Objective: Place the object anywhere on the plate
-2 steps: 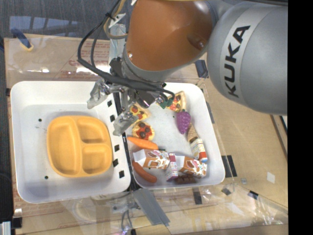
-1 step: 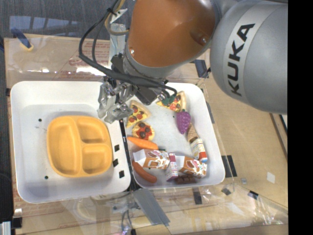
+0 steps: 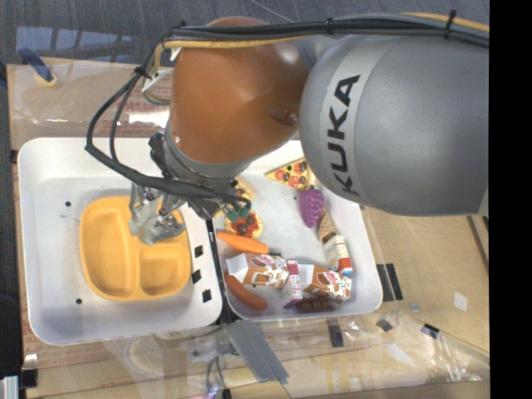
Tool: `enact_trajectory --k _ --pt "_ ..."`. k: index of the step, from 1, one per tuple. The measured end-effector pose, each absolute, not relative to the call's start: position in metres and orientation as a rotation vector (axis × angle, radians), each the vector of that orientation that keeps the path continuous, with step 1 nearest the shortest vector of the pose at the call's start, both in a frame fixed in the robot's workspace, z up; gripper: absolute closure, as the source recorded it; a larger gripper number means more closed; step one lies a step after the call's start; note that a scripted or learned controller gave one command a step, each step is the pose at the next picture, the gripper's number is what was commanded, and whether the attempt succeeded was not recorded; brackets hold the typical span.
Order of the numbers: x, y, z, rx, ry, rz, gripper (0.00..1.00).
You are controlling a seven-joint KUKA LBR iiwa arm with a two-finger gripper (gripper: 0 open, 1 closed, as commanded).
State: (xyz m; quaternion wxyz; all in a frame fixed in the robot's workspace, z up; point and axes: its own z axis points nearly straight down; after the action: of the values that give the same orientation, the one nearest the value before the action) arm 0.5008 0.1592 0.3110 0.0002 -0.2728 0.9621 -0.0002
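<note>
A yellow divided plate [image 3: 125,256] lies in the left white bin [image 3: 41,181]. My gripper [image 3: 155,220] hangs over the plate's right edge, near the divider between its compartments, below the orange wrist band. The metal parts there blur together, and I cannot tell whether anything is held. The big grey arm hides the far part of both bins.
The right bin [image 3: 366,285] holds several toy foods: a pizza slice [image 3: 289,173], purple grapes [image 3: 312,206], a carrot [image 3: 243,242], a sausage [image 3: 247,294], two small cartons [image 3: 268,273] and a bottle [image 3: 333,245]. Black cables [image 3: 104,140] loop out to the left of the wrist.
</note>
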Motion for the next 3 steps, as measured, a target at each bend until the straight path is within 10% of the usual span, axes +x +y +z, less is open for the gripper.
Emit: enact_trajectory --k 1,3 --pt "0.5013 0.1586 0.312 -0.854 3.021 -0.001 0.0" --pt "0.5013 0.1586 0.312 -0.854 3.021 -0.001 0.0"
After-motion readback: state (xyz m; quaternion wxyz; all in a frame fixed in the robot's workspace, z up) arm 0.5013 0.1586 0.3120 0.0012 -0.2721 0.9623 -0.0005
